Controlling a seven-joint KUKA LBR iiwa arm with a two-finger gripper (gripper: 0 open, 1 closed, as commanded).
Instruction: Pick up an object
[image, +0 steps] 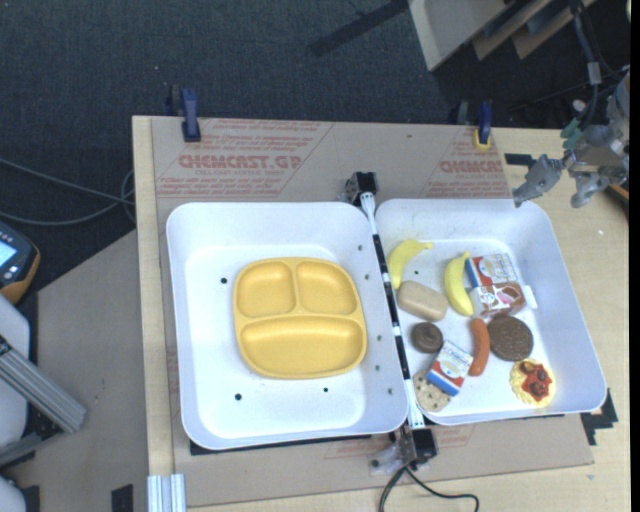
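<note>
Your claw, fingers seemingly apart and holding nothing, hangs beyond the right bin; descend squarely over the isolated sausage.

Glossy yellow plastic tray; smooth white plastic bins; matt brown board beneath.

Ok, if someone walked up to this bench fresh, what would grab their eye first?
Probably the yellow divided plate, sitting alone in the middle of the left bin. Next, the huddle of toy food in the right bin: two bananas, a sausage, cookies and small packets. The tool sits near that bin's far right corner.
</note>
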